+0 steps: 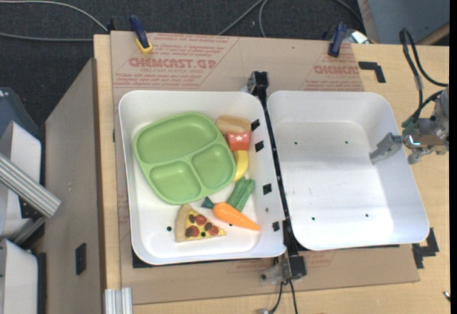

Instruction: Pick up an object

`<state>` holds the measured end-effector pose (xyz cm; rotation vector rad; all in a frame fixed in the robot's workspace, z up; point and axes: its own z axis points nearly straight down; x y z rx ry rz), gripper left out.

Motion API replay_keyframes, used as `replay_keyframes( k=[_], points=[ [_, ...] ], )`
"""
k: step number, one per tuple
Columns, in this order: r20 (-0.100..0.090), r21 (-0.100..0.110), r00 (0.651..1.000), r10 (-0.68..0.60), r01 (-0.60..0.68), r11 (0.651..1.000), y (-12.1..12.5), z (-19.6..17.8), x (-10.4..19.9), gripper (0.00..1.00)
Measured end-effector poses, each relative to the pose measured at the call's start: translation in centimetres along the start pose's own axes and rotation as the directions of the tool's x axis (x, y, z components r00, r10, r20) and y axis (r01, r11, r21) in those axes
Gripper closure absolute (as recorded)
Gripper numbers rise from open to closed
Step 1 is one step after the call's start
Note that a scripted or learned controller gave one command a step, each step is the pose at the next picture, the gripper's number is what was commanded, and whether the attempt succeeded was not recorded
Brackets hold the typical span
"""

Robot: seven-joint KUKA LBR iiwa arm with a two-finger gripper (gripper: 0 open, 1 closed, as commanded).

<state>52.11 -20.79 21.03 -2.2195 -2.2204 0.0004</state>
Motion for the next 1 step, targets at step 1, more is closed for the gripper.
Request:
replay_keyframes(
  k=[1],
  points=[
    [-0.002, 0.005, 1.000, 0.001, -0.001, 1.000, -0.36, 4.46, -0.55, 0.00]
  ],
)
